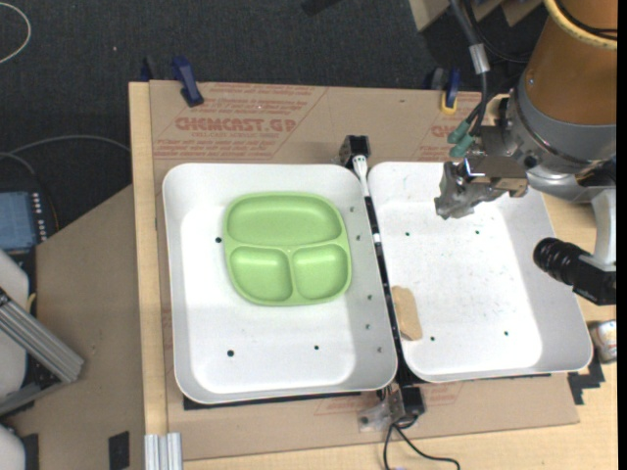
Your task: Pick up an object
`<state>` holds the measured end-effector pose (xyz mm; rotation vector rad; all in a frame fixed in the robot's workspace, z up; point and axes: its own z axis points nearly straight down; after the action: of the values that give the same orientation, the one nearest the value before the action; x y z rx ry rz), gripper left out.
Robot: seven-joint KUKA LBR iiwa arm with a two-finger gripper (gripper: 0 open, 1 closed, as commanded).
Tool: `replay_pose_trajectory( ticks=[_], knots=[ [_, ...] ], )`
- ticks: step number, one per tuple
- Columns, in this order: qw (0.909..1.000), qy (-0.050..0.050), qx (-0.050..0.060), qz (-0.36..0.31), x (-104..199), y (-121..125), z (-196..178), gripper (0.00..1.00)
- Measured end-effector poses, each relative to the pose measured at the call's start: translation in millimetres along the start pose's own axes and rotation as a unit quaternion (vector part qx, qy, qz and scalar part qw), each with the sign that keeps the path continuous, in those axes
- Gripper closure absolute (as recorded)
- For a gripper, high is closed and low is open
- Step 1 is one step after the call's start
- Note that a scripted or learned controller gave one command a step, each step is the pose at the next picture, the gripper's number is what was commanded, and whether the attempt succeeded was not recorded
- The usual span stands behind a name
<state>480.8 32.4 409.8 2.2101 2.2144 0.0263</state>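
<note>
- Desk [245,116]: carries two white bins; the tool hangs above the right bin [490,302], at its far end.
- Left bin [186,292]: well to the tool's left.
- Green divided tray [287,248]: lies in the left bin, untouched; the pick is not yet made.
- Tool [457,202]: nothing seen between its fingers; clenched or released, cannot tell.

Two white bins [196,360], one green divided plate [287,248], perhaps one brown scrap [407,313].
</note>
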Motion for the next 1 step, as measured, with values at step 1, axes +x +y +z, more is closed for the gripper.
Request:
replay_pose_trajectory(
  ticks=[1],
  knots=[
    [1.0,0.0,0.008,-0.004,81.3,-1.4,-3.2,1.0]
  ],
)
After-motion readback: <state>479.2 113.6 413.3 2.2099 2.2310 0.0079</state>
